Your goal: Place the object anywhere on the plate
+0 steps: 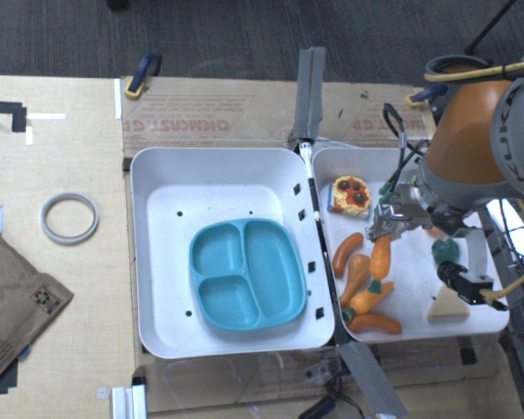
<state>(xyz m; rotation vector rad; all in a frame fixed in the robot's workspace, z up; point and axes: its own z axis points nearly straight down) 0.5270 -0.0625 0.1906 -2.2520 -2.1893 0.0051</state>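
Plate [271,264], teal and split into three compartments, lies flat in the left white bin [157,243], a little toward the bin's near edge. Every toy food sits to the right of the plate, past the divide, in the right white bin [415,299]. Closest to the plate is an orange-red sausage [348,253], lying at a slant. Just beyond it, away from the plate, is an upright orange carrot piece [381,257], and below those two a cluster of carrots [367,293] ends in a second sausage [375,324] at the near wall. A pizza slice [349,195] with red toppings rests further back than the plate's far rim. A pale cheese wedge [447,308] is the food furthest from the plate.

The grey arm [472,138] reaches in on the side away from the plate, and its jaws hang right above the top of the carrot piece; they are too small and cluttered here, so I cannot tell whether they are open or closed, or touching it.

On the counter [35,164], left of the plate, lies a ring of tape [70,217].
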